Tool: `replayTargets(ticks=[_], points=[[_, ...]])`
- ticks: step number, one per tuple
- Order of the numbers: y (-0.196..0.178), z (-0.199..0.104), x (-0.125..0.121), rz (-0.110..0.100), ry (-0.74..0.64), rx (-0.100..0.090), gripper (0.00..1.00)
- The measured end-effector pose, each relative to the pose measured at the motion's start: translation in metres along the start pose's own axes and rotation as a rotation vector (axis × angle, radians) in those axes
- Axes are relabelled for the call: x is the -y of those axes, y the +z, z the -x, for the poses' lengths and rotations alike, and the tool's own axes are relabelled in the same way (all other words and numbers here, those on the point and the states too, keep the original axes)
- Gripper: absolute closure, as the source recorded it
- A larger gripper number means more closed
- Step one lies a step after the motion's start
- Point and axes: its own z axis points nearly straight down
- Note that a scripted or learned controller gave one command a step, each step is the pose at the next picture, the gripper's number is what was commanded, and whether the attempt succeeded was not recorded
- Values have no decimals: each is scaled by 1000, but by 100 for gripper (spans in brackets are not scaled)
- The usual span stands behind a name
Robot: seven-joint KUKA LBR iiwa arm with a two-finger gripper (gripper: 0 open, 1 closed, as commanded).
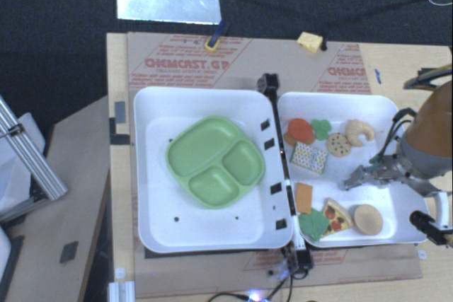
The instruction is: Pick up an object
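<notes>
Tool (pixel 352 182) on the grey arm sits low over the right bin (pixel 388 107), in a bare spot in the middle. I cannot tell if it is open or shut, and nothing shows in its grip. Toy food lies around it: a cookie (pixel 338 145) and a croissant (pixel 359 131) above, a pizza slice (pixel 337 214) and a round bun (pixel 368 219) below. A green plate (pixel 214 160) with three parts lies in the left bin (pixel 152 173). Both bins sit on the desk (pixel 184 64).

Left bin (pixel 152 223): tray (pixel 214 161) at centre. Right bin (pixel 382 106), right of tray: tomato (pixel 300 129), cookie (pixel 338 145), croissant (pixel 359 130) behind; pizza (pixel 337 214), bun (pixel 368 219) in front.
</notes>
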Motion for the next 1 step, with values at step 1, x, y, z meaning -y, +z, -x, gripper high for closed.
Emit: replayTargets(ticks=[1], points=[[-11, 1, -1, 4, 0, 1, 100]])
